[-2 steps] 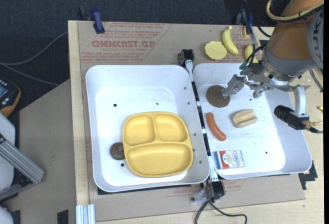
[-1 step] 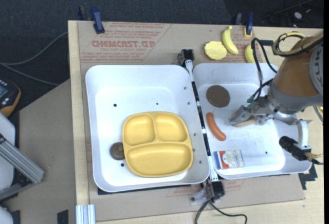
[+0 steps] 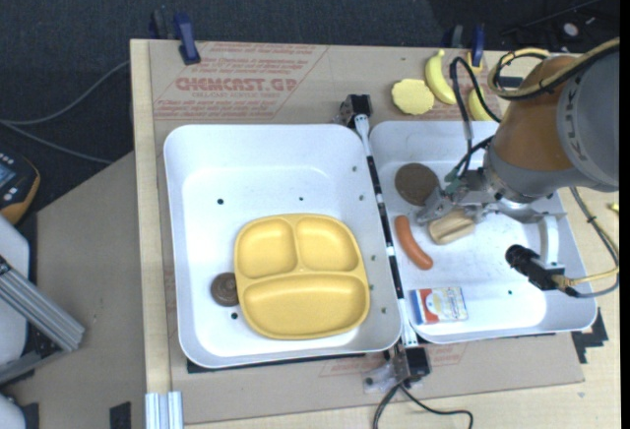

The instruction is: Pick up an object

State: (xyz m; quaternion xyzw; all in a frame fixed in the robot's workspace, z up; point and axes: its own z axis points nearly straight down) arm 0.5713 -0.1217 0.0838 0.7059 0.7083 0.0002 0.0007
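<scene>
The right bin holds a tan bread-like block, a red sausage, a round brown disc and a small printed packet. My gripper is down in this bin, right over the tan block and touching or nearly touching its top. The sausage lies just left of the block, and the brown disc sits behind it. The arm's grey wrist and orange band hide the bin's back right part.
The left bin carries a yellow divided plate with a small brown disc at its left edge. A banana and a yellow piece lie on the bench behind the right bin. Cables run along the right side.
</scene>
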